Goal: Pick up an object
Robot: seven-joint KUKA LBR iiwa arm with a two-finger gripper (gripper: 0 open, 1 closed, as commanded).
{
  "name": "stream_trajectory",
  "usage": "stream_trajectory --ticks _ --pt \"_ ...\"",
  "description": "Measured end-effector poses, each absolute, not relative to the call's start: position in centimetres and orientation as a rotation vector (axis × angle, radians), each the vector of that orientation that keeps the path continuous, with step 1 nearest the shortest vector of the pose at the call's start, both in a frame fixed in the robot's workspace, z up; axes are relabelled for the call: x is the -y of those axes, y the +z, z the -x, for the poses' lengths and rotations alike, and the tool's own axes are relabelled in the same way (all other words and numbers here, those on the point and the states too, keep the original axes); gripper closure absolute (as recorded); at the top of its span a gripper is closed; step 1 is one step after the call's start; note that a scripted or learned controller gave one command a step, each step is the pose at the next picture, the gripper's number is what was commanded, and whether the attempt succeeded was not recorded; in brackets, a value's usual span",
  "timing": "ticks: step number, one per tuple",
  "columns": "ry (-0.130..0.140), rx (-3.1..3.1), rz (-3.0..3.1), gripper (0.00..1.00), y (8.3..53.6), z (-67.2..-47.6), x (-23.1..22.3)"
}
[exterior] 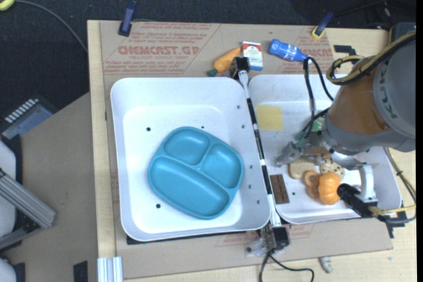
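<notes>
Arm (pixel 377 109) crowds right bin (pixel 291 86); gripper prob. hidden.

You've got two white bins: the left bin (pixel 125 142) holds one blue divided plate (pixel 195 172), the right bin (pixel 284 86) has one yellow square (pixel 269 117), one brown block (pixel 277 189), one orange gourd (pixel 326 187).

Brightness: even and moderate over the bench (pixel 165 43); the floor beyond its far edge is dark.
Glare: the left bin (pixel 132 109) is near white, its inner detail washed out.
Shadows: soft, faint along the bin walls and under the blue tray (pixel 195 172).
Sharpness: coarse overall; the arm (pixel 370 109) and small items at the right bin's near edge are blurred.
</notes>
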State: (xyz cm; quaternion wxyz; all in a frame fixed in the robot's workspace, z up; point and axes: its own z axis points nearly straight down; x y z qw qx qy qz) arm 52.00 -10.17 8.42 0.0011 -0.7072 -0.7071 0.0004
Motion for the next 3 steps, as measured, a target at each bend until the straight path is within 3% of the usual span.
stream_trajectory --ticks 1,2,3 --pt "0.001 2.22 2.221 0.0 8.5 -49.0 10.8" --pt "0.0 2.222 2.222 0.0 8.4 -49.6 10.8" --pt "0.001 2.219 2.22 0.0 8.4 -47.8 10.7"
